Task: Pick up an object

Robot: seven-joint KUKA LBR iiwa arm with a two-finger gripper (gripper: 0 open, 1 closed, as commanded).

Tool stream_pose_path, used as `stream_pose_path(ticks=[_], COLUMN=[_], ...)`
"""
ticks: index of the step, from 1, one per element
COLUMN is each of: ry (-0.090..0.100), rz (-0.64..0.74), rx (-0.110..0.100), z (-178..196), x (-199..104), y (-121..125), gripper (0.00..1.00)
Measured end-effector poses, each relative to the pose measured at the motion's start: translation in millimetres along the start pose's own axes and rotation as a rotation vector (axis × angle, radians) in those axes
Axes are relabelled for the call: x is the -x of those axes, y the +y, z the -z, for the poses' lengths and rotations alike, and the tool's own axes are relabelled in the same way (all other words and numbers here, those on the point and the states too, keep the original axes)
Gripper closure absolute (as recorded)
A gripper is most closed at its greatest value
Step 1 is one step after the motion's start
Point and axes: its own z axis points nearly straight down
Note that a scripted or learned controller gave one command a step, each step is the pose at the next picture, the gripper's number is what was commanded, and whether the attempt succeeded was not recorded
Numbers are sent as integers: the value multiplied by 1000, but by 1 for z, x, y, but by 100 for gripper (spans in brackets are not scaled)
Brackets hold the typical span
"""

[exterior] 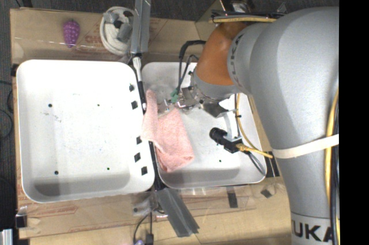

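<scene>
Grey arm (294, 100) bulk sits closest to you and hides the right bin's (230, 172) right side; its lower part is cut off at the frame edge. Gripper (180, 98) is low in that bin, at the pink cloth's (169, 137) upper end; you cannot tell its state, the tips are too cluttered to read. Cloth lies crumpled against the bin's left wall, long axis running top to bottom, wider at the bottom. Left bin (34, 123) beside it. Farther up on the desk (40, 36): a purple object (71, 32) and a white roll (117, 29).

pink cloth (171, 137), white bins (34, 123), purple toy (71, 32)
</scene>
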Motion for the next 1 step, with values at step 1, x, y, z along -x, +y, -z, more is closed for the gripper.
stream_pose_path(ticks=[1], ry=[-1], rz=[199], rx=[2], z=[91], x=[17], y=[27], gripper=[0])
